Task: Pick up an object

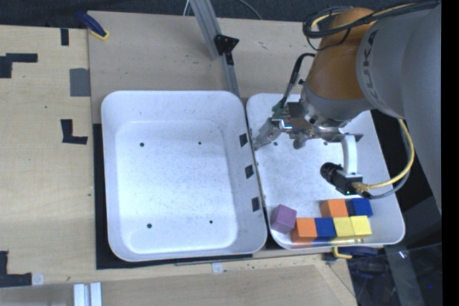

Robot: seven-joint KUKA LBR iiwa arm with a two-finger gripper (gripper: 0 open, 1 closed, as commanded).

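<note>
- Blocks are being kept in a tight cluster at the near edge of the right bin [380, 154], below the gripper [297, 131] and well apart from it: a purple block [285, 217] a little off to the side, then an orange block [306, 227], a blue block [325, 227], two yellow blocks [352, 226], with an orange one [333, 208] and a blue one [361, 207] behind.
- Nothing is being held; whether the fingers are open or shut cannot be told, as they are being hidden under the wrist.
- The purple block is being judged the easiest pick, since it is standing free of the row.
- The gripper is being held over the bin's far half, near the wall shared with the left bin [115, 154].
</note>
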